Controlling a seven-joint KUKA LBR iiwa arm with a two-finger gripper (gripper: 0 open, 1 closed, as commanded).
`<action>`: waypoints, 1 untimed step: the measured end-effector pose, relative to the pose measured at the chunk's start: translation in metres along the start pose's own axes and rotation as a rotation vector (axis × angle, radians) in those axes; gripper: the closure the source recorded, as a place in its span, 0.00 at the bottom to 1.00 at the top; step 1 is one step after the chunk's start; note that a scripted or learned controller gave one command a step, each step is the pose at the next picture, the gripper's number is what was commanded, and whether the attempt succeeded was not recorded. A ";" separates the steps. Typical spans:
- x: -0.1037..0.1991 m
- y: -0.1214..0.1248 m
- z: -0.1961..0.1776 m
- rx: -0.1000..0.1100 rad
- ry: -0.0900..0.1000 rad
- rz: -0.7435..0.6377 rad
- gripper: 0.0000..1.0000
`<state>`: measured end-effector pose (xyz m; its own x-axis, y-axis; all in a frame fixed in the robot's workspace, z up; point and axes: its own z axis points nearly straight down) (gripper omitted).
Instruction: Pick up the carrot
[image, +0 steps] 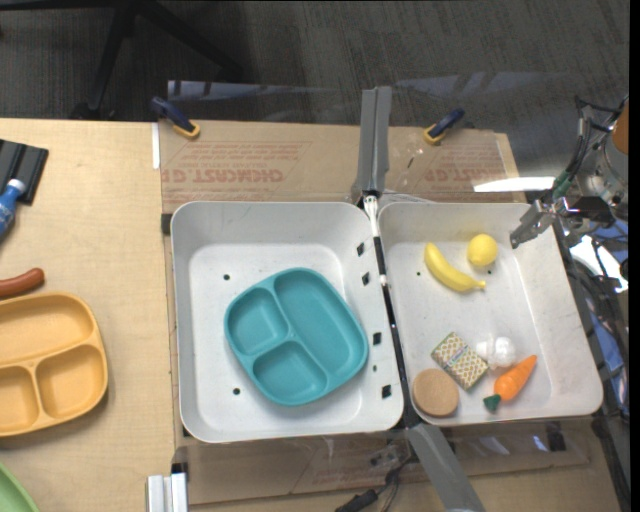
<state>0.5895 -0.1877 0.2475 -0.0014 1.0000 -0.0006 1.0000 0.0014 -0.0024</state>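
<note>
The carrot (516, 379) is small and orange with a green tip. It lies in the near right part of the right bin (560, 300), tilted, its green end toward the bin's front. My gripper (553, 226) hangs over the far right corner of that bin, well away from the carrot. It stands open with nothing between its fingers.
Next to the carrot lie a white lump (497, 350), a patterned block (460, 359) and a tan disc (436, 393). A banana (452, 270) and a lemon (482, 250) lie farther back. The left bin (200, 300) holds a teal divided plate (295, 336). A yellow tray (45, 365) sits on the bench at left.
</note>
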 end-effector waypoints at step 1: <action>0.029 0.052 0.138 -0.017 -0.005 -0.279 0.00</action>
<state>0.6407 -0.1584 0.1092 -0.2763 0.9610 -0.0071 0.9609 0.2764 0.0133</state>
